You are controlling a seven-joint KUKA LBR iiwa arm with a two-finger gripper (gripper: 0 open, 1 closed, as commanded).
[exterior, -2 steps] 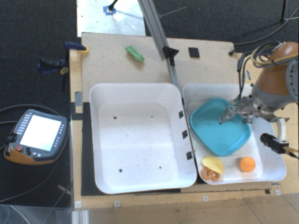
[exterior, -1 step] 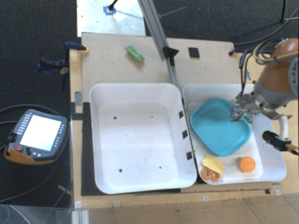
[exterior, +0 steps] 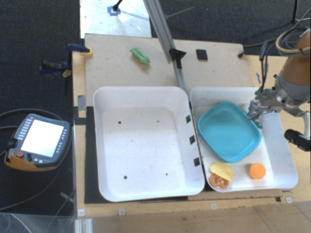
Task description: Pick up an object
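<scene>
Teal plate (exterior: 228, 131) lies flat in the right bin (exterior: 286, 176) with my gripper (exterior: 255, 108) at its far right rim, whether apart or together I cannot tell, and I judge so low and slick an edge could slide away.

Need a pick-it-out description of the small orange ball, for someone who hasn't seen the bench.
Find the right-hand white bin, the one the arm reaches into. Inside, look along its near edge, below the big teal square plate. The small orange ball sits alone at the right of that edge: plain and round, unlike the yellow and orange pieces to its left.
</scene>
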